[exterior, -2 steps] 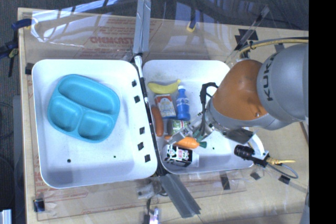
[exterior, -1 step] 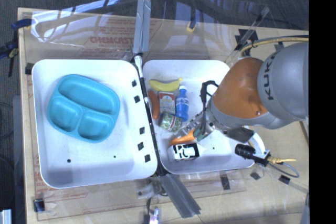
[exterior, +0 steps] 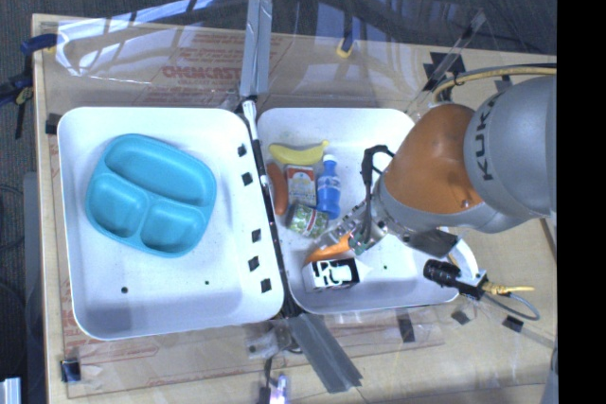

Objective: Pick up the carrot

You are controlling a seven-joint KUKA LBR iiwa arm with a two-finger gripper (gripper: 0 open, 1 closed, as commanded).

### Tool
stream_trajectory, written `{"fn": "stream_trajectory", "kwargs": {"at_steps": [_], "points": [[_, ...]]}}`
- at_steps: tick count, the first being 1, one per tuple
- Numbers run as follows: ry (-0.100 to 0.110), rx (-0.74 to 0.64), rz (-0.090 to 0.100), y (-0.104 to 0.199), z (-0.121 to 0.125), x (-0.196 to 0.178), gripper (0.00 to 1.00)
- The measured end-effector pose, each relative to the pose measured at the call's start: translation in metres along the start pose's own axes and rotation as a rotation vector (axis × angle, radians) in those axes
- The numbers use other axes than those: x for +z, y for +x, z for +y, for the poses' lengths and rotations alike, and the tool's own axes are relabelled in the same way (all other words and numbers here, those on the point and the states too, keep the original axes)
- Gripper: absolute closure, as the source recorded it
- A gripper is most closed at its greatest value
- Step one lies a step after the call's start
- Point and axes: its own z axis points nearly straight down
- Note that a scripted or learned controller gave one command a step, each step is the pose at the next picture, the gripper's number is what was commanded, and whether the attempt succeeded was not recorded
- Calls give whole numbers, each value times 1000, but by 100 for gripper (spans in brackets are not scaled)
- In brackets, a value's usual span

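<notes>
You see an evenly, brightly lit scene. Both white bins (exterior: 151, 317) look slightly washed out. Bluish glare streaks the clear sheet (exterior: 142, 19) at the upper left of the frame. Shadows are soft, the picture mildly grainy, and small objects are blurred.

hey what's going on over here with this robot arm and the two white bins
A grey KUKA arm reaches into the right bin, its claw low over a carrot near the bin's front. The carrot lies next to a black-and-white item, and I can't tell whether it is gripped. A banana, a blue bottle and a small carton lie behind. The left bin holds a blue divided plate.
</notes>
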Motion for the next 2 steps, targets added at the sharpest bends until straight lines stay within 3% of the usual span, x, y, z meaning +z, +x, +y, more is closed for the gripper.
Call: {"fn": "stream_trajectory", "kwargs": {"at_steps": [1,2], "points": [[28,141,25,2,-16,21,0],[20,-398,29,-10,-22,-21,0]]}}
